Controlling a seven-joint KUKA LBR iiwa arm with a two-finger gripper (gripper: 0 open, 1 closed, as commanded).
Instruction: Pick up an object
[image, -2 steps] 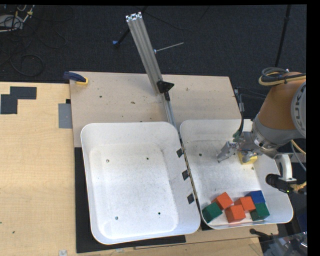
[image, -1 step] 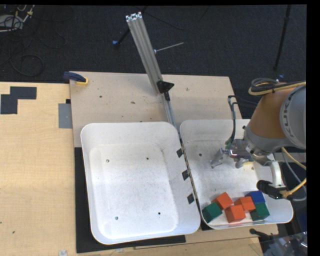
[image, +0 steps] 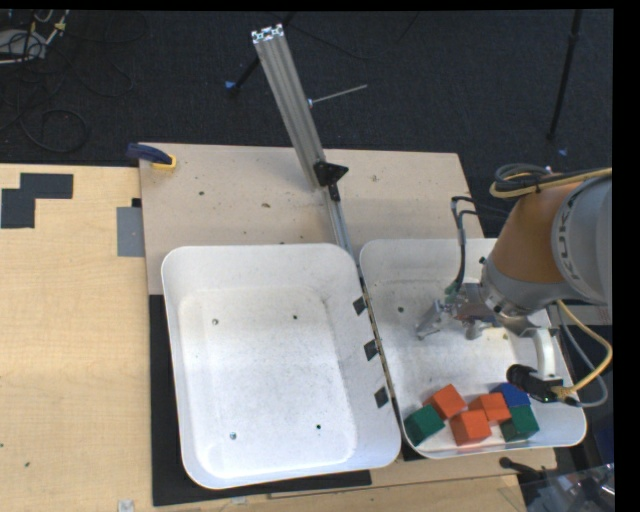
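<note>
You see the gripper (image: 432, 322), fingers spread and holding nothing, above the right bin (image: 420, 262) well apart from the blocks (image: 473, 412) clustered in its near corner; their tight packing may block a finger.

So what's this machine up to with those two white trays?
A grey robot arm with an orange band reaches in from the right over the right-hand bin. Its tool hangs above the bin's bare middle, with nothing visibly in it. Its job is to pick up an object: a cluster of orange blocks, green blocks and a blue block sits in that bin's near corner, apart from the tool. The left-hand bin sits alongside.
</note>
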